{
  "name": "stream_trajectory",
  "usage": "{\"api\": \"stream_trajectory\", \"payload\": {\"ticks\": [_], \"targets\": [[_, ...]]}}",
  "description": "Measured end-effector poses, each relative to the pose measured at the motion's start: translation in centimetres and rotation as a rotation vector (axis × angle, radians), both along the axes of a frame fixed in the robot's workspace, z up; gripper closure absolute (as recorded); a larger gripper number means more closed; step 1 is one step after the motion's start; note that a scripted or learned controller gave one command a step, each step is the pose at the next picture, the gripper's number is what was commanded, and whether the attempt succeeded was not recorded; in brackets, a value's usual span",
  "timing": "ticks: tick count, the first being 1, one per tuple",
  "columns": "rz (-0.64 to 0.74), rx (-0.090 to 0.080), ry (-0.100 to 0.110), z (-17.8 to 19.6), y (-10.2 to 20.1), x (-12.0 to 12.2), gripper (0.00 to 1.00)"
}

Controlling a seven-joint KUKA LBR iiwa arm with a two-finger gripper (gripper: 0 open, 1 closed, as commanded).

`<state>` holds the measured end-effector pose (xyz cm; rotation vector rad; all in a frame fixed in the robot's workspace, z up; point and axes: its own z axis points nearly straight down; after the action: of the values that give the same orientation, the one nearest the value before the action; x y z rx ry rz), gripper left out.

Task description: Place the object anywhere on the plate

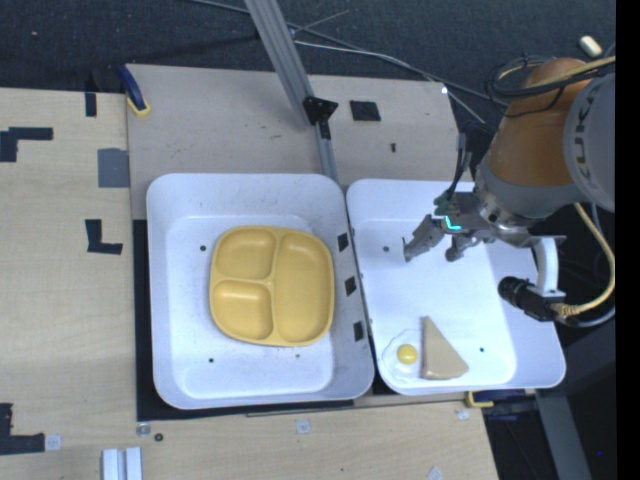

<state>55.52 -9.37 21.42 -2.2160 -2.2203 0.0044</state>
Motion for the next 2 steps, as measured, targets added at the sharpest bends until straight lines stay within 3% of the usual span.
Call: {"api": "stream_trajectory", "payload": {"ticks": [1, 2], "targets": [[0.000, 0.000, -0.003, 0.1, 0.0, 0.1, 0.00], [-0.001, -0.001, 0.002, -6.1, 0.0, -0.7, 0.00]]}}
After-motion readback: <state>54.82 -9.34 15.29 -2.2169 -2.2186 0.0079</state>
